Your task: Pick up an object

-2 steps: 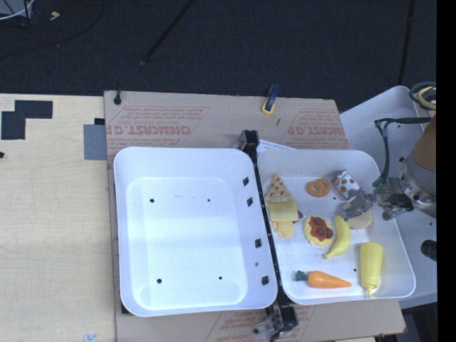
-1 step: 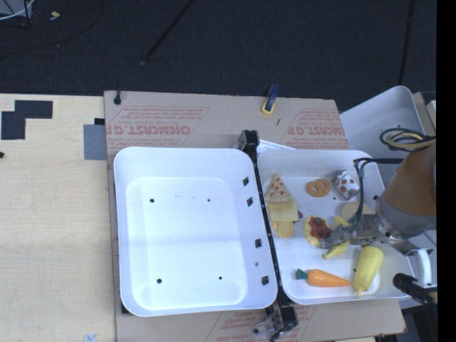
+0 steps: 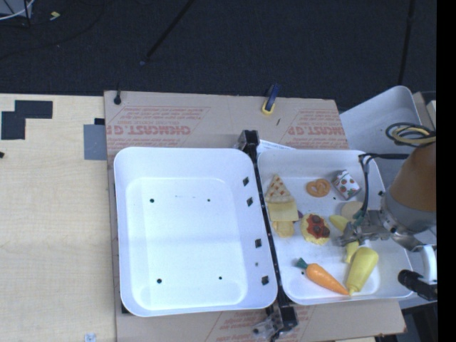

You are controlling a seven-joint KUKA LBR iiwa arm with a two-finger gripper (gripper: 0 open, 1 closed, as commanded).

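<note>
The right bin (image 3: pixel 285 164) holds several toy foods: a waffle wedge (image 3: pixel 277 188), a yellow cheese block (image 3: pixel 283 215), a small orange pretzel (image 3: pixel 318 187), a white cup with red dots (image 3: pixel 347 184), a yellow tart with red topping (image 3: pixel 315 229), an orange carrot (image 3: pixel 324 278) and a pale yellow corn cob (image 3: pixel 362 268). My gripper (image 3: pixel 354 232) reaches in from the right, low in the bin, between the tart and the corn cob, beside a small yellow-green piece (image 3: pixel 338 221). I see nothing held between its fingers.
The left bin (image 3: pixel 187 230) lies beside the right one, parted from it by a black clamp strip (image 3: pixel 258 219). Both rest on cardboard (image 3: pixel 178 123). A blue and yellow clip (image 3: pixel 270 100) sits at the cardboard's far edge. The arm's orange band (image 3: pixel 420 180) stands over the right bin's rim.
</note>
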